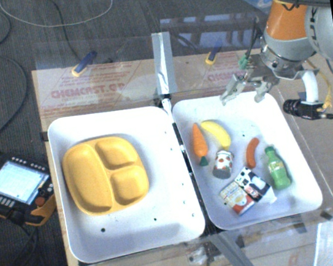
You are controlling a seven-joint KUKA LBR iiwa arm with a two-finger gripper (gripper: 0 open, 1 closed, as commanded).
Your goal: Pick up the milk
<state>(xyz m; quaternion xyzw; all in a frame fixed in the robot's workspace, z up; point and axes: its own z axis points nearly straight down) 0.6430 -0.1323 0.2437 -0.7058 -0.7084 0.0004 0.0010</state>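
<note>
- Currently the gripper (245, 88) is held above the far edge of the right bin (300, 199), with its two fingers spread well apart and nothing held between them.
- The milk (252, 184), a small carton with cow-patch markings, is seen lying on its side at the near end of that bin, well apart from the gripper.
- A miss is judged likely, because the milk is pressed against a snack box (234, 197) on its left and lies just beside a green bottle (276, 168) on its right; either neighbour could be caught or pushed instead.
- A sausage (252, 152), a small jar (222, 163), a carrot (199, 142) and a banana (215, 133) are passed on the way and could be knocked.
- The left bin (84, 244) is occupied by a yellow divided tray (105, 173).
- Both bins are set on a bench above dark carpet, where a control pendant (14, 187) and cables are laid at the left.
</note>
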